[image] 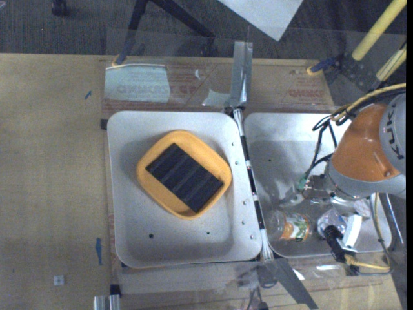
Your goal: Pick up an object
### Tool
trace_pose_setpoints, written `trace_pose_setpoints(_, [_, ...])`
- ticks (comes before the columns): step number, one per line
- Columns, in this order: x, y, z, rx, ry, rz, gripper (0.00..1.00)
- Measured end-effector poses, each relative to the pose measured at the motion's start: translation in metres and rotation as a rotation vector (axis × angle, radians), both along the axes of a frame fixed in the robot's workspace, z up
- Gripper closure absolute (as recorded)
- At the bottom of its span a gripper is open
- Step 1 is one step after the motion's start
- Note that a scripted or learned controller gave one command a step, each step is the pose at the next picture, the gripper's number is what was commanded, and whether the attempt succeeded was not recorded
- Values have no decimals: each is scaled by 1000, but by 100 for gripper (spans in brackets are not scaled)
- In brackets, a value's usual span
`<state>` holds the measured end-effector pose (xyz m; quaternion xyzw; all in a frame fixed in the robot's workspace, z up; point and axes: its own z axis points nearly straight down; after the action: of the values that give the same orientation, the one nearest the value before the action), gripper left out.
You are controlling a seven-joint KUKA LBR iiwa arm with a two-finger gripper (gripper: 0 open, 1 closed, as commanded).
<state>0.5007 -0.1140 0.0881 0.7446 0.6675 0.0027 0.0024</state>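
Two white bins sit side by side. The left bin (pixel 129 237) is in plain sight, while the arm (pixel 364 150) hides the right side of the right bin (pixel 271 141) and is itself cut off at the picture's edge. An orange dish (pixel 153 155) with a dark ribbed panel (pixel 186 177) lies mid-left bin, clear of every wall. The gripper (pixel 313 189) hangs over the right bin; wide or narrow, I cannot tell. A small clear bottle (pixel 292 228), blurred, lies near it by the dividing wall.
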Motion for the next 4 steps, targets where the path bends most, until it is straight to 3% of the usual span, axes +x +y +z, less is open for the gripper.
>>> trace_pose_setpoints(1, [94, 17, 0, -2, -1, 128, 0])
trace_pose_setpoints(2, [6, -12, 20, 0, 9, 253, 0])
trace_pose_setpoints(3, [11, -2, 0, -2, 4, 284, 0])
trace_pose_setpoints(4, [41, 2, 26, -3, 4, 442, 0])
